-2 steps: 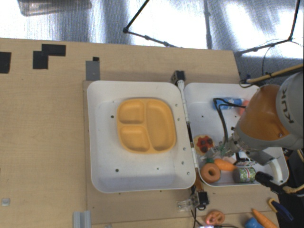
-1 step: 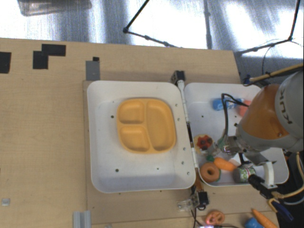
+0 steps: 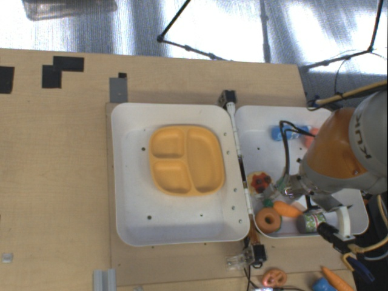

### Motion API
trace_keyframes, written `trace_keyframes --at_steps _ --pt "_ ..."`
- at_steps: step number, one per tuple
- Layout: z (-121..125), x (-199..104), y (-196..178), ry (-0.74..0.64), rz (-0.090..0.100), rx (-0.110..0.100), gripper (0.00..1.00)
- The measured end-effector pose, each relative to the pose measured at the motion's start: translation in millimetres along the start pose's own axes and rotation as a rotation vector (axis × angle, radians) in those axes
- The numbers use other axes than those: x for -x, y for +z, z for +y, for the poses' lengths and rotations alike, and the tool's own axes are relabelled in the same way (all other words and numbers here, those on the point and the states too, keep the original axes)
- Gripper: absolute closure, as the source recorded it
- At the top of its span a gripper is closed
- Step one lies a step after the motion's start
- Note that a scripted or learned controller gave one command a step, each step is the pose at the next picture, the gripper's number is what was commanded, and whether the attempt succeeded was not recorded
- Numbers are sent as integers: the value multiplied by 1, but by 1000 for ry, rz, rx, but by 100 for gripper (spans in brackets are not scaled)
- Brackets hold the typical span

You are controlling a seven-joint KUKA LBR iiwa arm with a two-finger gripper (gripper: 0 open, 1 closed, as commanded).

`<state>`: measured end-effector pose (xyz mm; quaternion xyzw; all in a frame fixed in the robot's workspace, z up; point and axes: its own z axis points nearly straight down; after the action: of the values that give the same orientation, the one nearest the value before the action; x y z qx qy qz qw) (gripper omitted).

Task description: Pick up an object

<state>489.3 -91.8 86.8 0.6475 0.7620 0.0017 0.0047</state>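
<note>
The right bin (image 3: 257, 132) holds several small items. A brown doughnut (image 3: 268, 220) lies near its front edge, and an orange carrot (image 3: 287, 210) rests just right of it. A red and green toy (image 3: 260, 181) sits by the bin's left wall, a green-labelled can (image 3: 309, 222) lies to the right, and a blue item (image 3: 278, 133) is at the back. My gripper (image 3: 290, 188) hangs low over the bin, just above the carrot and right of the red toy. The grey and orange arm hides much of the bin's right half.
The left bin (image 3: 130, 223) carries a yellow divided plate (image 3: 185, 160). On the bench in front of the bins lie a pretzel (image 3: 274, 277), another carrot (image 3: 333, 279) and a clear clip (image 3: 241, 260). A black cable (image 3: 285, 150) loops over the right bin.
</note>
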Motion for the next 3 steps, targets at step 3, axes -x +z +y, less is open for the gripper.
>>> trace_keyframes --at_steps 3 --pt "1 -1 0 46 3 1 0"
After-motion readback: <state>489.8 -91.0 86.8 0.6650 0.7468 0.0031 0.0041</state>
